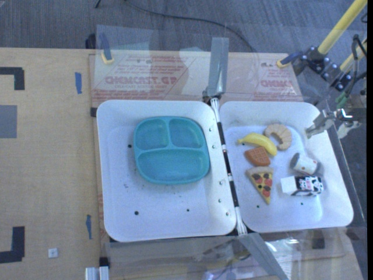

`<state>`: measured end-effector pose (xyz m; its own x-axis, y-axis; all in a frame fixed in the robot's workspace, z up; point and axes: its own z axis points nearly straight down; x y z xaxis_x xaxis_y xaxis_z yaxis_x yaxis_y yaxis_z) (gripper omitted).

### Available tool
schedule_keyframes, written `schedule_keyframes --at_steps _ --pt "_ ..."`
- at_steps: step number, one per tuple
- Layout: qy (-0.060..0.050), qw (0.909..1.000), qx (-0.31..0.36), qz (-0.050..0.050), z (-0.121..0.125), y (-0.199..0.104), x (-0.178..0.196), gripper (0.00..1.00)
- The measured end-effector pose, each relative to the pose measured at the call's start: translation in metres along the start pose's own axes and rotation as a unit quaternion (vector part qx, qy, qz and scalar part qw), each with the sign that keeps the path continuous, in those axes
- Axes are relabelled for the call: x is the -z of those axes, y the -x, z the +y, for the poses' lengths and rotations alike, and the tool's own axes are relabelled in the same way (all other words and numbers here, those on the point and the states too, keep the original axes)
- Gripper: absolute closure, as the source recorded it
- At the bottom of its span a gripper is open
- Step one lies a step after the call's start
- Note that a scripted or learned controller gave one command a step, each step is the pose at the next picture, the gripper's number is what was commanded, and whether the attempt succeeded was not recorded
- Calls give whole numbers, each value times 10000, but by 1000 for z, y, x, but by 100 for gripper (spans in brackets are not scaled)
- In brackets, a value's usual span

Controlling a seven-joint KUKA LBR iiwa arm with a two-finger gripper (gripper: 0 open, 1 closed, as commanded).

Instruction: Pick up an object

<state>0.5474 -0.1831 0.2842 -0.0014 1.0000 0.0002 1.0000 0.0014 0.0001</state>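
White-walled and shallow, sitting side by side on the surface [46,156] as a left bin [111,214] and a right bin [335,214], likely for keeping loose pieces corralled within reach. Lying flat and alone in the left bin: a teal divided plate [172,150]. Spreading loosely across the right bin, probably for leaving room around each candidate: a banana [256,140] just beside a croissant [281,135], a brown cracker [257,156] touching the banana's underside, a pizza slice [261,182] below that, a small cup [304,164] tipped on its side, and a cow-patterned carton [303,185] lying down near it. Hovering at the right bin's upper right rim, apart from every piece: the gripper [320,124], carrying nothing visible, and being too small and blurred for telling how wide it is set.
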Motion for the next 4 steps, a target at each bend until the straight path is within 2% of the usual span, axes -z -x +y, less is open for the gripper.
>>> schedule_keyframes --at_steps 1,2,3,4 --pt "13 10000 -53 -5 -13 -7 -161 0" --pt "33 9993 -359 -10 70 7 -196 0" --pt "-152 9997 174 20 111 13 -196 0" --pt "43 9998 196 -2 56 -56 -194 0"
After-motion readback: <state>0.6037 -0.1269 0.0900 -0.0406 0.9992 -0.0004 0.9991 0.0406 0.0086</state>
